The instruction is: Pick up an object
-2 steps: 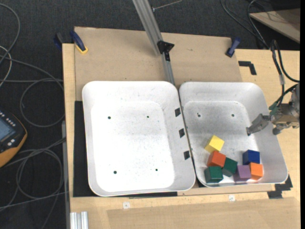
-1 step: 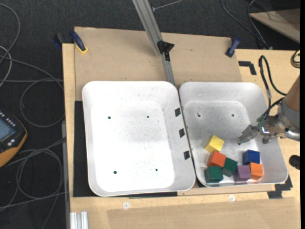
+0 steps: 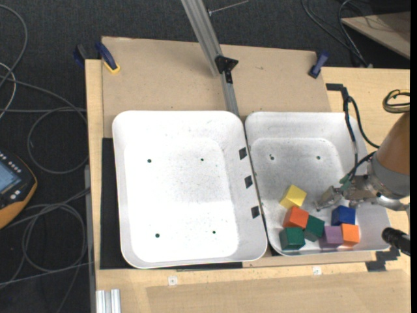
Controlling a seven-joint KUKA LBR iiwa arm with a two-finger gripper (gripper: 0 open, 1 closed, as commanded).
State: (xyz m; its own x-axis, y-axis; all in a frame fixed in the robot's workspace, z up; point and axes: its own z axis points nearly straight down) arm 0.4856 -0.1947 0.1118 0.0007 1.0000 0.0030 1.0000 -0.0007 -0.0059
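Blue block [image 3: 343, 214] lies just below the gripper [image 3: 329, 199], whose opening I cannot tell

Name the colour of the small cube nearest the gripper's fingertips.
Blue cube, just below the gripper, in the camera view.

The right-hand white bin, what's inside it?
The right bin holds small blocks bunched in its near corner: yellow, two orange, two green, blue and purple. The gripper hangs over them; whatever lies beneath the arm is covered.
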